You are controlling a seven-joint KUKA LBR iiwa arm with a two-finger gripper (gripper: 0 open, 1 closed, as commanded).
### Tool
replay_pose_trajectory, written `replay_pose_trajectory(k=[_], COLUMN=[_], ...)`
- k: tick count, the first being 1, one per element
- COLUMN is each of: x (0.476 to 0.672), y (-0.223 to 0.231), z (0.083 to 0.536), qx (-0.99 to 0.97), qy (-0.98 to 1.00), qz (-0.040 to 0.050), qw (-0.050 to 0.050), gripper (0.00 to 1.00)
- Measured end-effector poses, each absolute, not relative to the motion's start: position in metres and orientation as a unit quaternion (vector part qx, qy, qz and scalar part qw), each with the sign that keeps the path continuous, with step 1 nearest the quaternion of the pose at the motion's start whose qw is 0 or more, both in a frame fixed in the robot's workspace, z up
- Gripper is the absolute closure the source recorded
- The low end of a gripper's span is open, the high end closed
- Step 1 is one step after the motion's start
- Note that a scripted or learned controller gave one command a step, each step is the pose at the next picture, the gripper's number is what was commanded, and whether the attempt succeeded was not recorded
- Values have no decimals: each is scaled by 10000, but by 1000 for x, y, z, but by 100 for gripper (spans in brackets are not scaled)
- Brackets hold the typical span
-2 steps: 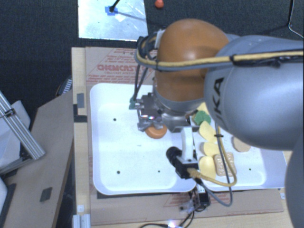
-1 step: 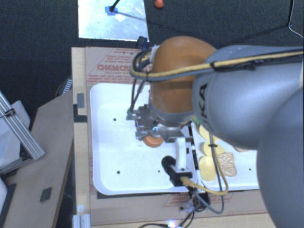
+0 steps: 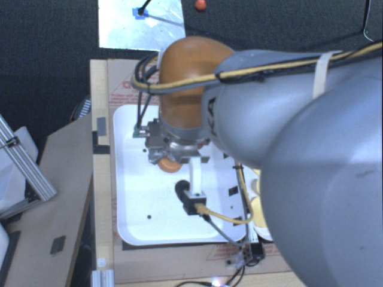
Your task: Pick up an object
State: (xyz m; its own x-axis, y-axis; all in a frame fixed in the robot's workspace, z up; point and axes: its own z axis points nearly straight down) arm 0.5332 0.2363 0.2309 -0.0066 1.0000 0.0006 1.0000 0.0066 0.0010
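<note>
Camera view: I'm hovering low over an orange object [image 3: 169,165] in the white bin [image 3: 137,220], jaws' state I cannot tell, descent coming next, I reckon

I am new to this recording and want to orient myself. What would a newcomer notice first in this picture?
The large grey robot arm covers the right side, and its orange band sits at the upper middle. Below the band, a small orange rounded object peeks out beneath the wrist, over the shallow white bin. A small orange-red ball lies at the top on the dark floor, beside a shiny silver sheet.
</note>
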Motion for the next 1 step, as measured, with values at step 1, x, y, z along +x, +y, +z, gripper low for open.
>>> replay_pose_trajectory(k=[1], x=[520], y=[211], z=[349], qx=[7055], qy=[7087], qz=[12], qw=[8], gripper=[100])
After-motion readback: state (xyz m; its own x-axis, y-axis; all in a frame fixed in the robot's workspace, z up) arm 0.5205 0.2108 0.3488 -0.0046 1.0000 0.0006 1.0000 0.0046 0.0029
